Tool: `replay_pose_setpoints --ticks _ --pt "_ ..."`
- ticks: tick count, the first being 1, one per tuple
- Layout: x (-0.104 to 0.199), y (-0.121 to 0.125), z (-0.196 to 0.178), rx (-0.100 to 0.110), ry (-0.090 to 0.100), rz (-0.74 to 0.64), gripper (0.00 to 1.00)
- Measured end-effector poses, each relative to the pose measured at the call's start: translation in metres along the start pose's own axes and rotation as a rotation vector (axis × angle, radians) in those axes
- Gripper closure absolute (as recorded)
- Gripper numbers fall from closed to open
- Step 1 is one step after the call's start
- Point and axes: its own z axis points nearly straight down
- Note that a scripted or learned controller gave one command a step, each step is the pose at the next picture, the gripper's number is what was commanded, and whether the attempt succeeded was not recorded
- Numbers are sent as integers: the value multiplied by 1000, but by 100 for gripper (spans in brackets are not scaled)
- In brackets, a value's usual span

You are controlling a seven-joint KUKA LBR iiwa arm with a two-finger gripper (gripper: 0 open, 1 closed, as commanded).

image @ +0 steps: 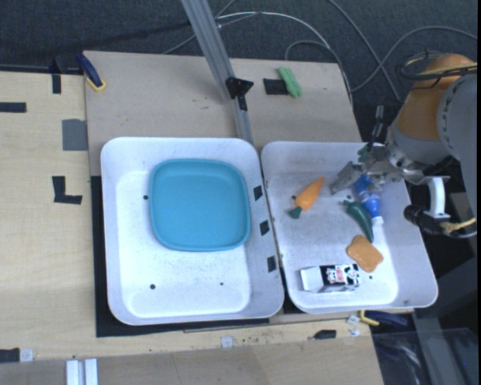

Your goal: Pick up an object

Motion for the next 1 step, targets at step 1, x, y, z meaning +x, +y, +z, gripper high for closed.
replay_pose_setpoints --ticks 1 --pt "1 -2 -6 6 1 0 100"
